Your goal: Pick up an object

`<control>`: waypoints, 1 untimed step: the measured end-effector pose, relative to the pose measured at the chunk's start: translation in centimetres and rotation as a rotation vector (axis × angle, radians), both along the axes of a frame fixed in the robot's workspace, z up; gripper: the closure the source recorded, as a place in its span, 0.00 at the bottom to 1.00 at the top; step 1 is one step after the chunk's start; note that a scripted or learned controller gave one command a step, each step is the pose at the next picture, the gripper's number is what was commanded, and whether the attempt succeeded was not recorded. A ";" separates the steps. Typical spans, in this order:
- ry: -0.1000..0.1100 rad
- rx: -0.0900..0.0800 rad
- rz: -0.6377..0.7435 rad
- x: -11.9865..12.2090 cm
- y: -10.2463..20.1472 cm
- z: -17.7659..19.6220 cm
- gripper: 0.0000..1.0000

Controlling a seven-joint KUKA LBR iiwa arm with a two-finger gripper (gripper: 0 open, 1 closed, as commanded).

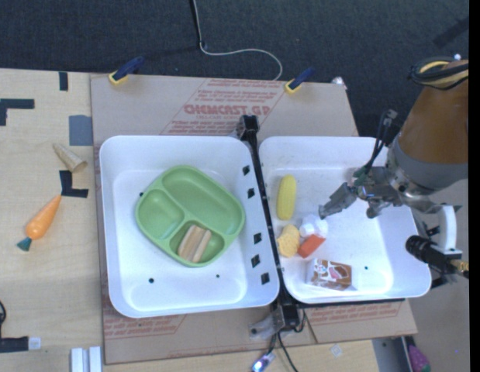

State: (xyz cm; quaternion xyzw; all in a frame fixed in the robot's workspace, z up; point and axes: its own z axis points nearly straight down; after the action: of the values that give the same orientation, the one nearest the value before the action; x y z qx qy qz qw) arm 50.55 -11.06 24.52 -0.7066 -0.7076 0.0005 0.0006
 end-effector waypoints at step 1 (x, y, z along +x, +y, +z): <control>0.005 0.002 0.007 2.1 9.2 -6.5 0.00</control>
State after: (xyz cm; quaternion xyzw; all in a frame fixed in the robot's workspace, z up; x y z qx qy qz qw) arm 52.66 -1.89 18.02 -0.7041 -0.7101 0.0014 0.0030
